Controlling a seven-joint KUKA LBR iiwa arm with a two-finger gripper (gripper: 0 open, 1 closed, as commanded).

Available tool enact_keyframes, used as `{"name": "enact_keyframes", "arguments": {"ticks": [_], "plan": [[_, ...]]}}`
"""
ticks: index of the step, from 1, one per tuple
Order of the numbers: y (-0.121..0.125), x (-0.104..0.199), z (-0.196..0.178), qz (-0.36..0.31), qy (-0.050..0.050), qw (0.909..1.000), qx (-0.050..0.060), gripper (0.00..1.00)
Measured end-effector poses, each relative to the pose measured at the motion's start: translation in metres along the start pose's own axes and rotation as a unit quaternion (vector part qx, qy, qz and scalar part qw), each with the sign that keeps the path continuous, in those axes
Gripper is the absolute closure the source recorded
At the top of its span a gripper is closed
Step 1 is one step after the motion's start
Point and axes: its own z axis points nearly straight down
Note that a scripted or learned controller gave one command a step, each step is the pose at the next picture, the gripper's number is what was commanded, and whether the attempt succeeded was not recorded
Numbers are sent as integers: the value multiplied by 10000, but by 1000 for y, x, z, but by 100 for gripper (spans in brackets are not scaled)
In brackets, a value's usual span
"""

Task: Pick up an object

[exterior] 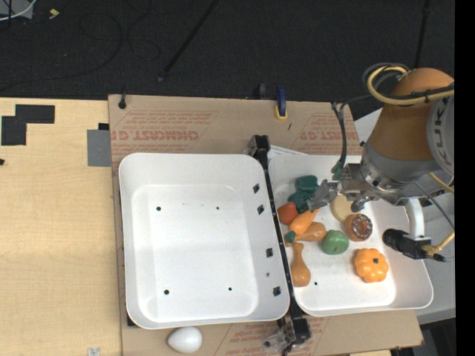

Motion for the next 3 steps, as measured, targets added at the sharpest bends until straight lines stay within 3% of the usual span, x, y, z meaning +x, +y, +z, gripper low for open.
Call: {"name": "enact_keyframes", "arguments": {"ticks": [1,2,3], "plan": [[-38,107,16,-39,18,10000,22,0],[-51,155,15,-16,5,10000,11,0],[-39,160,-191,-4,-5,10000,-95,0]]}}
